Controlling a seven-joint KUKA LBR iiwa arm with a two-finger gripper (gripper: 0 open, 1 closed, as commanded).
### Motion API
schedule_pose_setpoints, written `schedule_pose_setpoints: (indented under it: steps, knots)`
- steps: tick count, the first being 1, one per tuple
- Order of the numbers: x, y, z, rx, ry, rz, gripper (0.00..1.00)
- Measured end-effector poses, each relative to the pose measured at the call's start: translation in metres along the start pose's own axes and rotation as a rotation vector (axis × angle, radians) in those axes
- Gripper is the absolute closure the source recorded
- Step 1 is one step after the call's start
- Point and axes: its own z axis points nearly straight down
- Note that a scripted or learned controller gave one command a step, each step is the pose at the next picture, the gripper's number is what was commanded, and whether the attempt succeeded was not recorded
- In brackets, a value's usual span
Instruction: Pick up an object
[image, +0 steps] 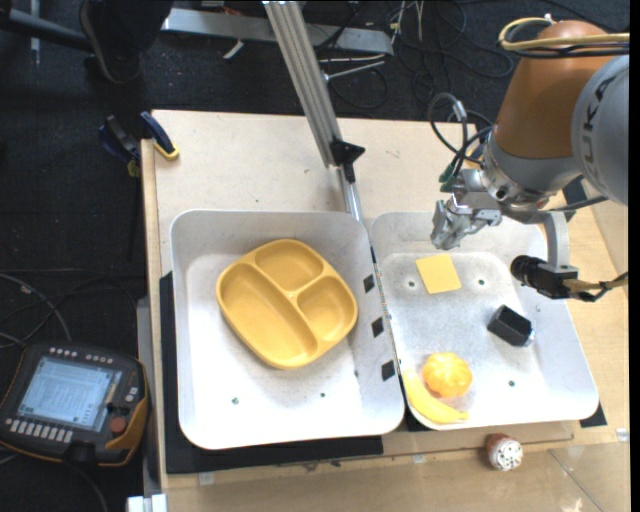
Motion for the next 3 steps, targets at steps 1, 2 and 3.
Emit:
schedule_pose_setpoints:
  steps: [1,2,3]
  knots:
    - [0.043,-0.026,0.017,0.003,0.000,0.000,1.00]
    - [0.100,-0.054,0.025,0.003,0.001,-0.002,1.00]
    - [0.155,-0.085,0.022,0.003,0.001,-0.002,1.00]
